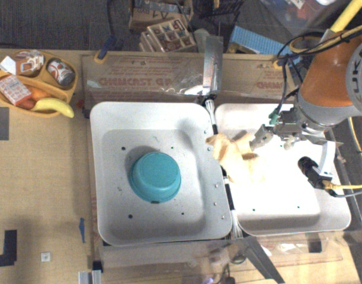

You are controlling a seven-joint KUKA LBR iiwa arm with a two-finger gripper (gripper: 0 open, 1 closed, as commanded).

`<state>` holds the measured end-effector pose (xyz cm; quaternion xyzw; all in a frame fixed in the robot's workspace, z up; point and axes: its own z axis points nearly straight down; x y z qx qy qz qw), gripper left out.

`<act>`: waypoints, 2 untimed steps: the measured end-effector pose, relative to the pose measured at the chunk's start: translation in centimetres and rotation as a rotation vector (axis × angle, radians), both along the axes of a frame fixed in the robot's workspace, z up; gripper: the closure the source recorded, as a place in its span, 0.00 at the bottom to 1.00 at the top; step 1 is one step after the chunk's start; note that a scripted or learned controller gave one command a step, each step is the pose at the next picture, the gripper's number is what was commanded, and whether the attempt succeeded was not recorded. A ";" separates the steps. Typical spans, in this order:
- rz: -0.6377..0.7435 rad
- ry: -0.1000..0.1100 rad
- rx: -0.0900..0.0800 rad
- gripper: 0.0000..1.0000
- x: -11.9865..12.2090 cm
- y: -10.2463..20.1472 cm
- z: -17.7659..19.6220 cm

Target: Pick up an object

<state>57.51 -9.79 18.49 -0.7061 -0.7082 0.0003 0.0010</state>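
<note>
A teal bowl (156, 176) lies upside down in the middle of the left bin (109, 129). A tan, soft-looking object (231, 151) sits blurred at the left edge of the right bin (287, 206), partly over the divide between the bins. My gripper (261, 138) hangs low over the right bin, just right of the tan object and close to its right end. The blur hides whether they touch. The grey arm with its orange band (327, 81) comes in from the upper right.
A black cable plug (310, 169) hangs beside the wrist over the right bin. A yellow tray of toy food with a banana (55, 106) sits at the far left of the bench. Cardboard (145, 76) lines the back edge.
</note>
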 end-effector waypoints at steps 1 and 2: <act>0.236 -0.007 -0.003 0.00 4.2 1.1 2.3; 0.361 -0.013 -0.004 0.00 4.1 -2.0 -9.5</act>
